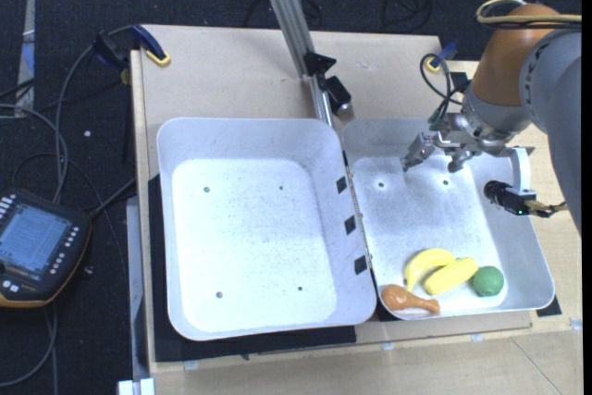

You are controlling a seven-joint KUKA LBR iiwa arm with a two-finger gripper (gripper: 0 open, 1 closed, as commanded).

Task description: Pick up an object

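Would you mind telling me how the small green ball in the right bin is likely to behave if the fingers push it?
The green ball looks round, so it would probably roll. It sits against the bin's near wall beside a banana, which may stop it.

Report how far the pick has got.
Nothing is picked yet. The two-finger gripper hangs open with nothing between its fingers, over the far end of the right white bin. The yellow toy bananas, green ball and orange drumstick-shaped toy lie at its near end. Left: reach, grasp, lift.

Handheld control pendant [32, 245] lies left of bench [240, 74].
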